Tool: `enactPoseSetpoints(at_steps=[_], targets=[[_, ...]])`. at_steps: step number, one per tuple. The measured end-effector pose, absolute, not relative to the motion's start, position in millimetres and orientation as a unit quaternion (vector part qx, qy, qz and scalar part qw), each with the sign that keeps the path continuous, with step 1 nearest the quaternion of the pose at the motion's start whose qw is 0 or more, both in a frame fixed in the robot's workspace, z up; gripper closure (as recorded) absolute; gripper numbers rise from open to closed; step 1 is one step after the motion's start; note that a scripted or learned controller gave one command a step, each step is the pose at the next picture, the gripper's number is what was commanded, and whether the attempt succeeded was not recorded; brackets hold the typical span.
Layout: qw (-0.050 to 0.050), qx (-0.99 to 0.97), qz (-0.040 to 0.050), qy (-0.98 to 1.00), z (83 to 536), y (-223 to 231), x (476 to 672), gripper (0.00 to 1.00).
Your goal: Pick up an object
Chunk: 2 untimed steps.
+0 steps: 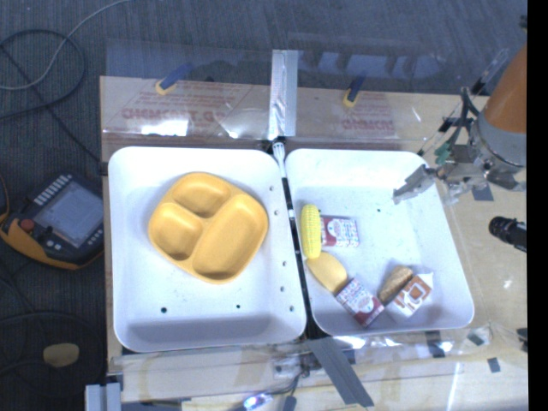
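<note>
The gripper [413, 187] is seen over the upper right of the right bin [377, 165], and nothing is held by it; whether it is spread or closed cannot be told. The candidate objects are gathered lower in that bin: a corn cob [310, 231] by the divider, a red carton [340, 231] just beside it, a yellow lump [327, 272] below, and a second carton [359, 301]. The corn cob is judged light, stiff and somewhat slick; it is best taken across its narrow middle. A yellow divided plate [208, 226] is left in the left bin [137, 178].
</note>
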<state>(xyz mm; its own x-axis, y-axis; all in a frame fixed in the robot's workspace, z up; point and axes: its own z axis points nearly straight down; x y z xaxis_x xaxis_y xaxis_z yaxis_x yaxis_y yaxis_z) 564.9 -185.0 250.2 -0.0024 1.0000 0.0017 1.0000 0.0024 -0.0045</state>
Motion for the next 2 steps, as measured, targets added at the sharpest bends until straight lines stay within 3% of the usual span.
enactPoseSetpoints(at_steps=[1,2], targets=[[0.003,-0.752,0.0018,-0.659,145.2,-202.4,511.0,0.0],[-0.002,-0.709,-0.0039,-0.706,89.9,-200.2,488.8,0.0]])
